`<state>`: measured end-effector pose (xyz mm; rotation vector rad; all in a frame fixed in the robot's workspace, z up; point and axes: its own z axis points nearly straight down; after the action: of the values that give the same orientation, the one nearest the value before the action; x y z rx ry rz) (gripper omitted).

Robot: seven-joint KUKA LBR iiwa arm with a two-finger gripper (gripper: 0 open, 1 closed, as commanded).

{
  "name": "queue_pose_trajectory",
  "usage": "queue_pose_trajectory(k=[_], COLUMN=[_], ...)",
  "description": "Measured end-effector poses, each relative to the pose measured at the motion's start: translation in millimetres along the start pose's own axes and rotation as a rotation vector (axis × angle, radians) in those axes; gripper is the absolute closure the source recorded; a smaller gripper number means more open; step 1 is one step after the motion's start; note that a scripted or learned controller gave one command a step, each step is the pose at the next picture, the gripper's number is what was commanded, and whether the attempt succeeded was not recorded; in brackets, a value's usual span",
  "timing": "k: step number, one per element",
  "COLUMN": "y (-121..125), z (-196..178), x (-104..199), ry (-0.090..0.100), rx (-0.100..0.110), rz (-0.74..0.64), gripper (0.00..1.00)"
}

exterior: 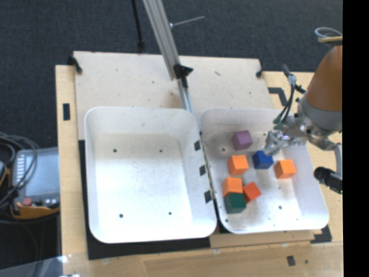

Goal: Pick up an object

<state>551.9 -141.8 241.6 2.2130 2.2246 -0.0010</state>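
I see my gripper (273, 143) low in the right bin (311, 215), just above the blue block (263, 160), but I cannot tell its grip, with a purple block (242, 139) left and orange blocks (237, 164) close on both sides.

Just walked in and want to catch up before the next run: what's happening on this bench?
A grey robot arm with an orange band reaches in from the right over the right white bin, which holds small blocks. Its two-finger gripper sits low beside the blue cube, near the purple cube. Three orange cubes, a red-orange cube and a dark green cube lie around them. Nothing looks lifted yet. The left white bin sits alongside.
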Motion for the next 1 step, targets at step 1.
queue_pose_trajectory(k=[1], y=[15.1], z=[-6.7], x=[57.9], ry=[0.004], rx=[-0.001], rz=[-0.003], gripper=[1.0])
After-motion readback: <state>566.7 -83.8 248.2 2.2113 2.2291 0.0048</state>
